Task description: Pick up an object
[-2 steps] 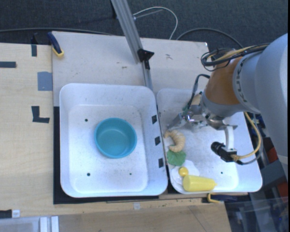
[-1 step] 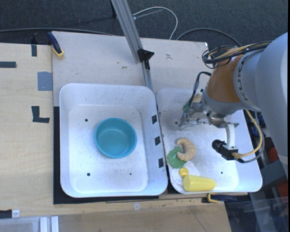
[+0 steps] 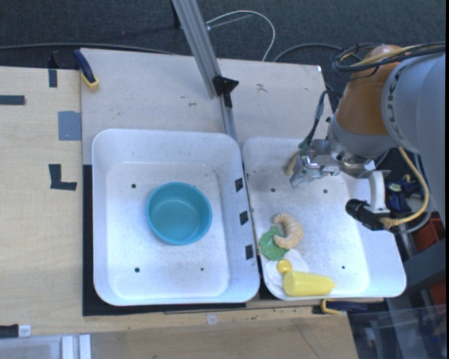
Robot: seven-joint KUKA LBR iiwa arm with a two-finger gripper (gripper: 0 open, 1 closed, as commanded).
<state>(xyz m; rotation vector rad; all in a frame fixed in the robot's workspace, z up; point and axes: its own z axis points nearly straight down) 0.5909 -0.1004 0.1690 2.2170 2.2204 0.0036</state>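
Right bin (image 3: 374, 264) floor bare except toys (image 3: 288, 232) clustered near front-left corner

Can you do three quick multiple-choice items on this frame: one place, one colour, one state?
1. Where is the blue bowl?
A. left bin
B. right bin
C. on the bench outside the bins

2. What colour is the bottle in the right bin?
A. red
B. yellow
C. black

3. How is the blue bowl standing?
A. tipped on its side
B. upside down
C. upright, opening facing up

Answers:
1 A: it sits near the middle of the left bin.
2 B: it is plainly yellow, lying at the bin's near edge.
3 C: its round open interior faces the camera.
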